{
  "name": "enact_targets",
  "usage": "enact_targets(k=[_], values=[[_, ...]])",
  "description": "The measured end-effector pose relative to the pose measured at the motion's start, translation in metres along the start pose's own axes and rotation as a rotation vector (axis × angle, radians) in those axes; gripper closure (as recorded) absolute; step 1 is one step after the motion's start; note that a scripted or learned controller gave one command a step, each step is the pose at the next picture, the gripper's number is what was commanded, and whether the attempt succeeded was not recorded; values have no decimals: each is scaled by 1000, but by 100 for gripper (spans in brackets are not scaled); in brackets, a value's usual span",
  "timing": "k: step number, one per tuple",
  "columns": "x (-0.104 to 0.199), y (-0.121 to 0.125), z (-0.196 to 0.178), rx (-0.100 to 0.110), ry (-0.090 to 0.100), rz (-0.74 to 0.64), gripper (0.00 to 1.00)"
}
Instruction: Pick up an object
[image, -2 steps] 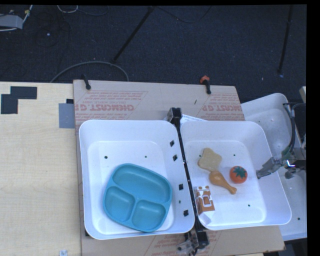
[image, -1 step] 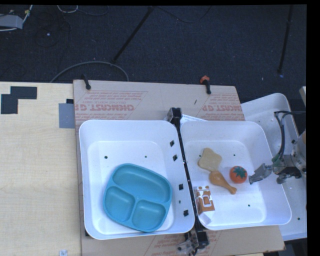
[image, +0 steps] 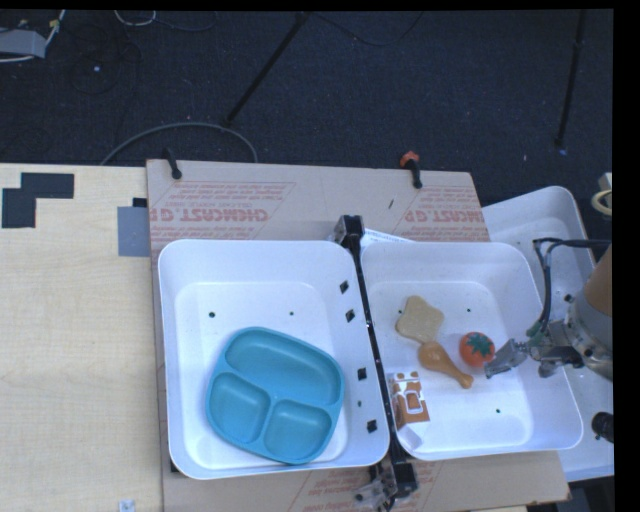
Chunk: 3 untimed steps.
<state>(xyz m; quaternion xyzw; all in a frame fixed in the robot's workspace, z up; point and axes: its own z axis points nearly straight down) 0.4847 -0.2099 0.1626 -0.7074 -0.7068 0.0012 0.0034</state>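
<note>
The claw (image: 508, 358) hangs low in the right bin (image: 520, 425); whether it's parted I cannot tell. A toy tomato (image: 477, 348) sits just left of it.

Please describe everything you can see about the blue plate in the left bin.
The blue plate is a light blue tray with rounded corners, and it looks like smooth plastic. Raised ridges divide it into three compartments: one long section along its upper side and two smaller ones below. It lies flat and face up on the floor of the left bin, turned at a slight angle, in the bin's lower middle part. Its lower edge comes close to the bin's near wall. Nothing lies in its compartments, and only the bin touches it.
</note>
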Motion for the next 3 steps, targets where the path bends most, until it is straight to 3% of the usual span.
enact_targets(k=[1, 2, 3], values=[[4, -8, 47, 1, 1, 0, 0], [2, -8, 35, -2, 0, 4, 100], [-1, -4, -28, -10, -4, -2, 100]])
